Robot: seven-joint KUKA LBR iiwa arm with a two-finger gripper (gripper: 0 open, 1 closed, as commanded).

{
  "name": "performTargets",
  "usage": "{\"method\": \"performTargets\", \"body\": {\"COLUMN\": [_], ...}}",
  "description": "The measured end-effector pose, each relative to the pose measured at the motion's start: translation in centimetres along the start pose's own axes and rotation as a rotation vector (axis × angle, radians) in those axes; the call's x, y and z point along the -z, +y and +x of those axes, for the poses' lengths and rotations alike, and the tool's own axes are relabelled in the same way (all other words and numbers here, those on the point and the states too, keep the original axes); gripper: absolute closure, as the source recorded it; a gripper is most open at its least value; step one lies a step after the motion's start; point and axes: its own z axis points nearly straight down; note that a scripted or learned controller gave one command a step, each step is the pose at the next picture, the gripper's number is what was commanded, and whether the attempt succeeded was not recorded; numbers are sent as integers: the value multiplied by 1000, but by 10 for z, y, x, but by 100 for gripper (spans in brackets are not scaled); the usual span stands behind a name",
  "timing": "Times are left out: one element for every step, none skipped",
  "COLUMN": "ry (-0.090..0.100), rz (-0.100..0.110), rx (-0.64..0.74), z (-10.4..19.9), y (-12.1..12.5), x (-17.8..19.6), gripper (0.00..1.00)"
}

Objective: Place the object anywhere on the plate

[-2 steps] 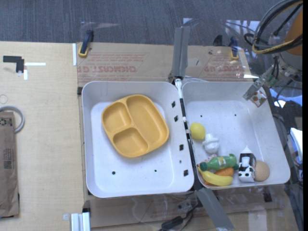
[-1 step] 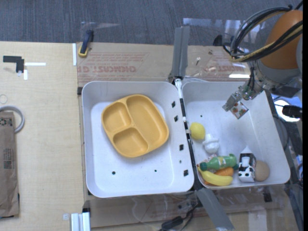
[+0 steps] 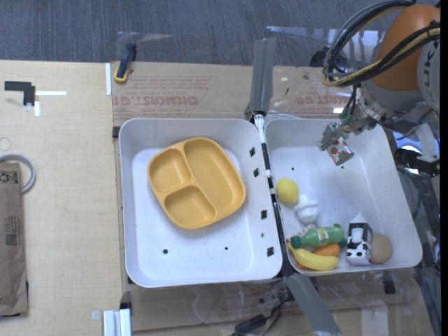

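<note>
End effector [image 3: 339,142] is up over the far end of the right white bin [image 3: 392,208], with a small white piece with red and green marks [image 3: 342,153] right at its tip. Honestly can't tell if it's clamped on it or not. Going left to right: the yellow three-compartment plastic plate [image 3: 196,182] sits in the left white bin [image 3: 203,257], then a yellow lemon [image 3: 287,190], a green bottle [image 3: 316,237] lying on a yellow banana [image 3: 313,259], and a black-and-white carton [image 3: 358,243].
</note>
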Motion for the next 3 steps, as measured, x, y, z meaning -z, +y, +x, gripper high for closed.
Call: {"method": "performTargets", "body": {"ry": [1, 2, 2], "rz": [2, 2, 1], "rx": [275, 381, 521], "z": [109, 125, 84], "y": [29, -16, -54], "x": [6, 6, 15], "gripper": [100, 100, 100]}}
